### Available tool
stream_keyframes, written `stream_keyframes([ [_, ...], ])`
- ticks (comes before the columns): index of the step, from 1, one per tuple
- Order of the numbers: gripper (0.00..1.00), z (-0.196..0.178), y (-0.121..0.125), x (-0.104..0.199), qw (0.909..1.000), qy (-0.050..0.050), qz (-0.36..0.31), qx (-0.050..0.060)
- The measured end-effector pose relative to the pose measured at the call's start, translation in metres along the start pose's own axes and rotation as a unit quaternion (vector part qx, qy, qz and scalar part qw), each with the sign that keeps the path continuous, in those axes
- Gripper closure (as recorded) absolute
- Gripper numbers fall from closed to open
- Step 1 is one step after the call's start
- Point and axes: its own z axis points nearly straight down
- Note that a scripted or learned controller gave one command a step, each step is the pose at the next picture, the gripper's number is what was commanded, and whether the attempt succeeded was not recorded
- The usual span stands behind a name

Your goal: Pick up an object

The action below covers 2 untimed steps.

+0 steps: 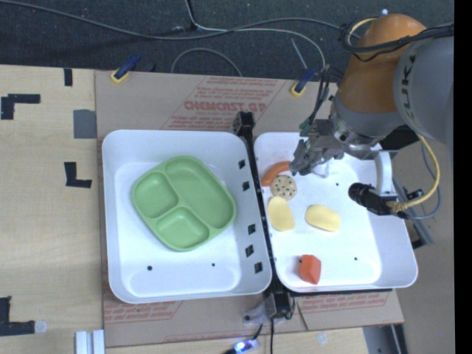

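Observation:
My gripper (pixel 304 165) hangs over the back left part of the right bin (pixel 369 271), pointing down toward an orange-red rounded piece (pixel 274 171) by the divider. Just in front of that lies a round speckled cookie (pixel 284 188). A pale yellow piece (pixel 280 214) sits below the cookie, and a yellow lemon-like piece (pixel 323 217) lies to its right. A red-orange chunk (pixel 310 268) rests near the bin's front. Nothing shows between the fingers.
The left bin (pixel 125 271) holds a green divided plate (pixel 183 201). A black divider with clips runs between the bins. A black cable fitting (pixel 369 196) and yellow cables hang off the arm over the right bin's right side.

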Motion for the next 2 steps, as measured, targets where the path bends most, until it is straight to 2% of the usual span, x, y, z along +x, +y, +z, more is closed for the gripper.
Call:
stream_keyframes([
  [1,1.00,0.000,-0.015,0.046,1.0000,0.000,0.000,0.000],
  [2,1.00,0.004,-0.014,0.097,1.0000,0.000,0.000,-0.001],
])
